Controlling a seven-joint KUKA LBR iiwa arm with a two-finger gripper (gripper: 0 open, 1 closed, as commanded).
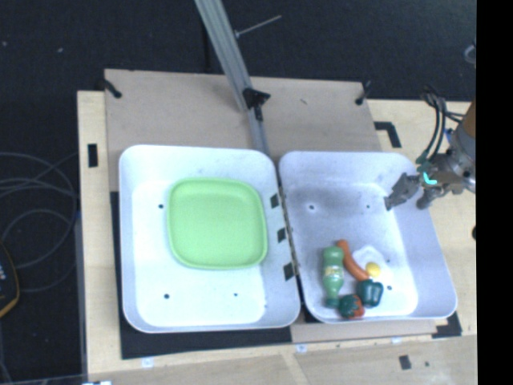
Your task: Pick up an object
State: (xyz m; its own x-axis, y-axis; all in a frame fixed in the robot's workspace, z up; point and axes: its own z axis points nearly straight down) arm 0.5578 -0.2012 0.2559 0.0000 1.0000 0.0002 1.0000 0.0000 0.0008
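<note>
Across two white bins (144,215): one green plate (216,223), five toys (350,281).

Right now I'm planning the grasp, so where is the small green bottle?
The small green bottle lies in the right white bin, near its front edge, just left of the orange carrot-shaped toy.

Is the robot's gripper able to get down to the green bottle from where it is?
Probably yes. The gripper is above the right bin's far edge, and bare floor lies between it and the green bottle. The orange carrot touches the bottle's side.
</note>
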